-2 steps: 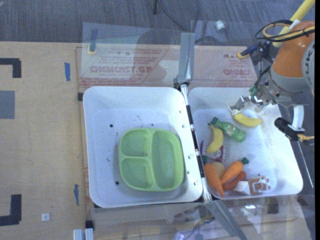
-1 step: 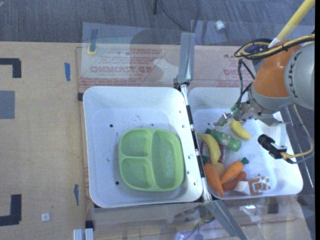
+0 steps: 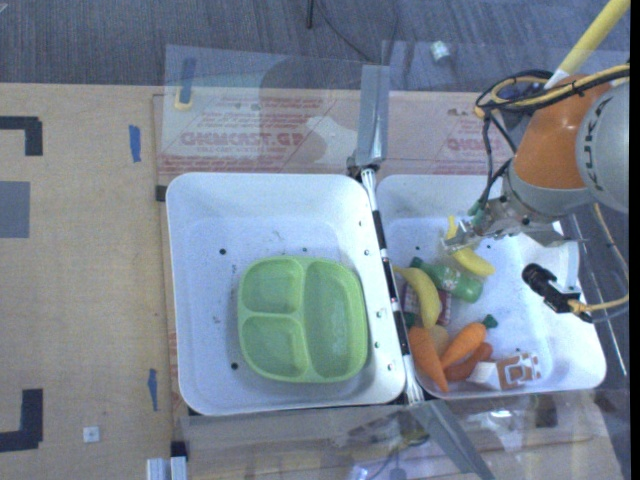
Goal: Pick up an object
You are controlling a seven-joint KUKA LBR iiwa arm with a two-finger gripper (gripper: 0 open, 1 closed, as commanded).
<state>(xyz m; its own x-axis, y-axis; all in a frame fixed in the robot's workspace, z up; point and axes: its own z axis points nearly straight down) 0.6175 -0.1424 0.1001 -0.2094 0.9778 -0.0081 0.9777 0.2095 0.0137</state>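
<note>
Small yellow toy piece toward the back of the right-hand bin, just under the gripper and touching a green toy in front of it. Just left of these, a toy banana, lengthwise along the bin's left wall. Nearer the front edge, the left carrot against that same wall and the right carrot, tilted, green top up and to the right, the two touching. Beside them, a white and orange carton. Gripper low over the yellow piece; cannot tell whether spread or closed, nor whether clamped on anything. Behind it, the orange band of the arm. In the left-hand bin, a green three-compartment plate, flat on the floor
</note>
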